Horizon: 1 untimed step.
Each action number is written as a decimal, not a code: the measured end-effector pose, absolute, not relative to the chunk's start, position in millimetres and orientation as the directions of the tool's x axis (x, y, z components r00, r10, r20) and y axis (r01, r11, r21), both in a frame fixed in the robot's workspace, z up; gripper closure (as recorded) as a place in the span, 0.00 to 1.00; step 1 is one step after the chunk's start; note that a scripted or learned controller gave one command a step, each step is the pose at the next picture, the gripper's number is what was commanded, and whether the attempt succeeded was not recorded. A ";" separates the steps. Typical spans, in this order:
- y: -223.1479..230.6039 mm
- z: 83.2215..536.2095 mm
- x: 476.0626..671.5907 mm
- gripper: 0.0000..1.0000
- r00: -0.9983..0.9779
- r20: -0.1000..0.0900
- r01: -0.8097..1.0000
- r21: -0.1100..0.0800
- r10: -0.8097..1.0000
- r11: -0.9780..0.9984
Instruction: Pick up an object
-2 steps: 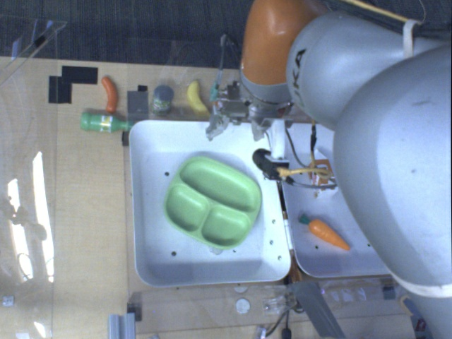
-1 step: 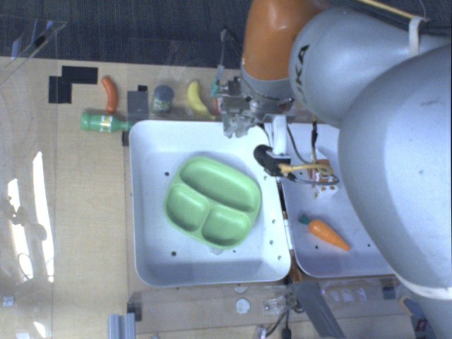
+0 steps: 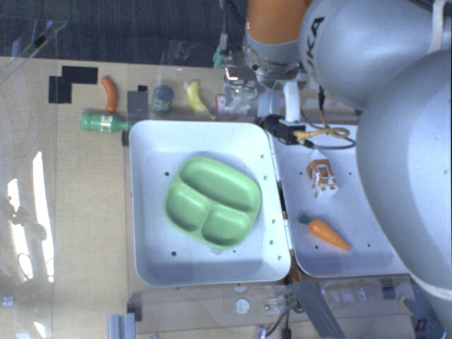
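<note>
Pale wood bench, two white bins side by side. Along the far edge, left to right: black L-shaped piece, green bottle lying down, orange sausage, small can, banana. Left bin held a green three-section plate. Gripper sat over the far edge, just right of the banana; jaw state: couldn't tell. Right bin held a white-and-orange toy and, nearer, a carrot, both apart from the gripper.
</note>
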<state>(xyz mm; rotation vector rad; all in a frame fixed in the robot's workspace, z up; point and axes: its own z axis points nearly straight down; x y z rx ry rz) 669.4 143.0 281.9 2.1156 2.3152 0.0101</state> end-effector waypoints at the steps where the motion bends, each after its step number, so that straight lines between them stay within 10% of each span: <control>1: 146.9 309.9 655.4 1.00 -0.033 0.001 0.999 0.009 0.999 0.033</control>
